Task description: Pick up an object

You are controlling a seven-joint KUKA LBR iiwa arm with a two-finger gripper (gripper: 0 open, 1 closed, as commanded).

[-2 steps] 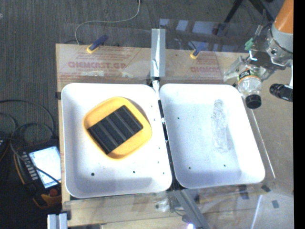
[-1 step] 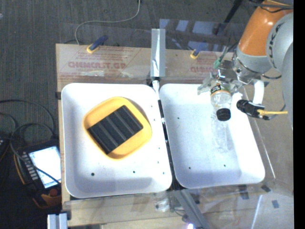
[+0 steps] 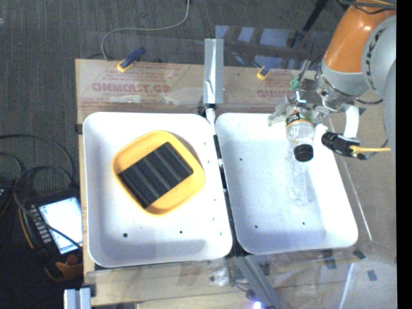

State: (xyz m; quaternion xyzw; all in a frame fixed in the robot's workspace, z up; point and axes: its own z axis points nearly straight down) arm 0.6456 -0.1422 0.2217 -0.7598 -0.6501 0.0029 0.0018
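Note:
My gripper (image 3: 300,113) hangs over the far right part of the right bin (image 3: 257,224). It is shut on a clear plastic bottle (image 3: 299,132) with a black cap (image 3: 303,152). The bottle hangs cap-down towards the camera, its upper end with a small label between the fingers. A faint shadow of it falls on the bin floor below. In the left bin (image 3: 103,237) lies a yellow rounded block with a black ribbed top (image 3: 158,171), tilted diagonally and far from the gripper.
A metal divider post (image 3: 210,76) stands at the back between the bins. Two yellow-and-blue clamps (image 3: 131,59) (image 3: 264,73) sit on the wooden board behind. A tablet with cables (image 3: 56,219) lies on the floor at left.

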